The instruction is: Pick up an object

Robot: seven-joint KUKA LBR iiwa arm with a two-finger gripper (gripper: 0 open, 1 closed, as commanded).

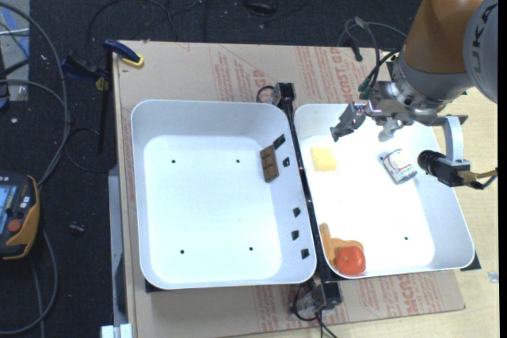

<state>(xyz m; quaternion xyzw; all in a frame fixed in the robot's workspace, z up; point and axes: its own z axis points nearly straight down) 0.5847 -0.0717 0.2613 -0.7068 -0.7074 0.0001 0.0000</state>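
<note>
Nearest in the right bin (451, 245), an orange-red ball-like object (350, 258) sits in the near left corner, touching an orange piece that runs up along the bin's left wall, its long axis near to far. Farther in, a yellow block (323, 159) lies flat close to the left wall, roughly square, its edges nearly in line with the bin's sides. To its right, well apart, a small white cylinder (398, 166) with a printed label lies on its side, its long axis slanting from far left to near right.

In the left bin (158, 194), a brown bar (269, 164) rests against the right wall, its long axis near to far, tilted slightly.

The arm (451, 20) comes in from the far right, its orange band above the wrist, bent down over the far part of the right bin. The gripper (366, 119) hangs above the far edge of that bin, beyond the yellow block and the cylinder; one dark finger (347, 125) points to the near left. Whether the pincer is wide or narrow cannot be told; nothing is seen between its tips.
</note>
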